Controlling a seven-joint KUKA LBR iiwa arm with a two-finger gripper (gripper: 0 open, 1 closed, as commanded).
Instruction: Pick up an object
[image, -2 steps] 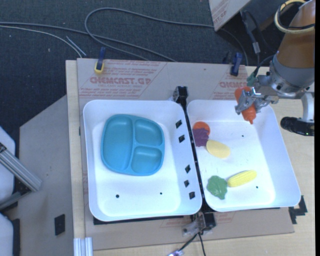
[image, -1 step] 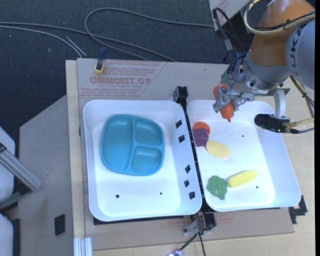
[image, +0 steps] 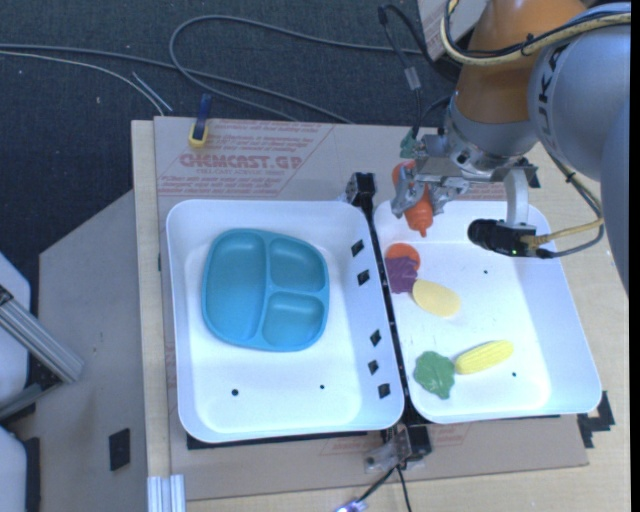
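My gripper (image: 420, 197) hangs over the far left corner of the right bin (image: 560, 330). A small orange carrot-like toy (image: 421, 214) sits between its fingers, tip down, lifted off the bin floor. Below it in the same bin lie an orange piece (image: 402, 253) touching a purple piece (image: 402, 273), and a yellow lemon-like toy (image: 436, 298). Nearer the front are a corn cob (image: 484, 356) and a green broccoli toy (image: 434, 373).
The left bin (image: 190, 300) holds a blue divided plate (image: 265, 290). A black divider with clips (image: 372, 290) runs between the bins. The grey arm with its orange band (image: 520, 60) and a black cable part (image: 500, 237) overhang the right bin's far side.
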